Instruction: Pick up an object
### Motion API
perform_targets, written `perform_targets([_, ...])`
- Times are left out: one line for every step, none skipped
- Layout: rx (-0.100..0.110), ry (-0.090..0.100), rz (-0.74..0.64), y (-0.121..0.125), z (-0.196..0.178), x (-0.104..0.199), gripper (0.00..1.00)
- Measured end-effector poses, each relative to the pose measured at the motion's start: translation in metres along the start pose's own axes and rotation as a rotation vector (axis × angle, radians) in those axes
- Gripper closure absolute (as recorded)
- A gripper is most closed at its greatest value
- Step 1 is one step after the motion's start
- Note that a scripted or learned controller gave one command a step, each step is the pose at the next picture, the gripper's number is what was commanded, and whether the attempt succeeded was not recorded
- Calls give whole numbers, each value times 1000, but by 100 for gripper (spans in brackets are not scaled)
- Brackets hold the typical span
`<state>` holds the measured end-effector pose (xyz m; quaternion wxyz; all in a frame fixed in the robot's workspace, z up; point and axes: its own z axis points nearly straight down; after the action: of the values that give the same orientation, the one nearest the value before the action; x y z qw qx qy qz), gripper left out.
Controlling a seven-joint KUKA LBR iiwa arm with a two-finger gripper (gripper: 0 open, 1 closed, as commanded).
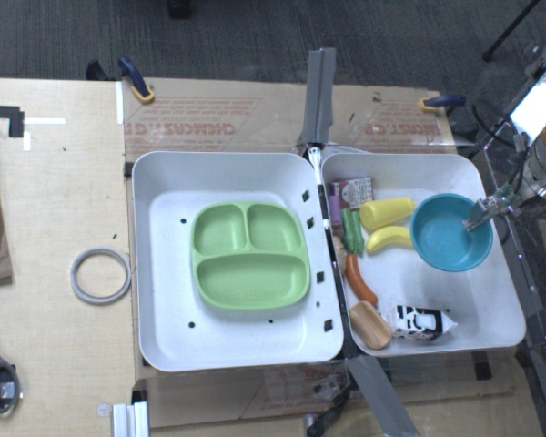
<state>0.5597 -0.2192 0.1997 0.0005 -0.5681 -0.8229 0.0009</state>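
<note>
On the far left of the desk [55, 153] a roll of tape [101, 274] lies flat, well apart from both bins and out of the work. The left bin [155, 198] carries a green divided plate [250, 255], flat in its middle, with nothing on it.

The right bin [500, 317] holds the clutter, most of it crowded along its left wall: a small printed packet [356, 190] at the far end, a green vegetable [352, 230] just near of it, an orange carrot-like piece [361, 280], and a tan wooden piece [370, 326] at the near corner. Two yellow banana-shaped pieces [387, 225] lie between these and the blue bowl [450, 233]. A black-and-white carton [422, 322] lies on its side near the near wall.

The bowl sits upright toward the bin's right, and the gripper [482, 215] is at its right rim, reaching in from the right edge. That placement suggests the bowl is the thing chosen, taken by its rim, since the wall is thin enough to pinch. Whether the gripper is spread or pressed together I cannot tell; it is small and blurred here, so no hold can be claimed.
</note>
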Motion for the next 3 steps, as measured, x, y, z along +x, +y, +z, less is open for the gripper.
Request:
perform_targets([0,3,-48,-70,55,47,100])
perform_targets([-30,-13,237,-36,99,110,100])
perform_targets([-1,0,303,-34,60,123,100])
